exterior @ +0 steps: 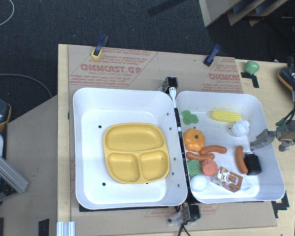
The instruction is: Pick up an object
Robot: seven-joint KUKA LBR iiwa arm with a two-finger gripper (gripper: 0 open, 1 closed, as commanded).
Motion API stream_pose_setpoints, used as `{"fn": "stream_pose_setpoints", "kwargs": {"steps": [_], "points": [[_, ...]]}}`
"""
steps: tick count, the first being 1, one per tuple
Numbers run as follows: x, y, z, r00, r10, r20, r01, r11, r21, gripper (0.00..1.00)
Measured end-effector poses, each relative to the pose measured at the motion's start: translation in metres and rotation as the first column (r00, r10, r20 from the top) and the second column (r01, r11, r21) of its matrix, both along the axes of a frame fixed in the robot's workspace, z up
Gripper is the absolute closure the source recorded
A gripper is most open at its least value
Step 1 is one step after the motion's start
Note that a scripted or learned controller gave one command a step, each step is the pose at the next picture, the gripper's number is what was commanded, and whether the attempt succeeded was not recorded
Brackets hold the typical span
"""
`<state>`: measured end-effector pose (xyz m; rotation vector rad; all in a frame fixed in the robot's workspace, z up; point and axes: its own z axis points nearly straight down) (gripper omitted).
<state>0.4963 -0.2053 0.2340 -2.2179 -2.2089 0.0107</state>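
From above, two white bins sit side by side. The left bin (pixel 81 151) holds one yellow divided tray (pixel 136 152). The right bin (pixel 270 171) holds the pickable items: one corn cob (pixel 226 115), one orange pumpkin (pixel 193 139), two sausages (pixel 240 159), one black block (pixel 252 164). The gripper (pixel 262 140) hovers over this bin's right edge; whether it is spread or closed cannot be told.

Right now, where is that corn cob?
The corn cob lies near the far edge of the right bin, between a green piece on its left and a white piece just below its right end.
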Motion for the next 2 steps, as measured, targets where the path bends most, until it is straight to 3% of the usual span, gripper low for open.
{"fn": "stream_pose_setpoints", "kwargs": {"steps": [1,2], "points": [[0.003,0.001,0.007,1.0,0.004,0.013,-0.004,1.0,-0.004,0.0],[-0.007,-0.004,-0.045,1.0,0.003,0.006,-0.003,1.0,0.0,0.0]]}}
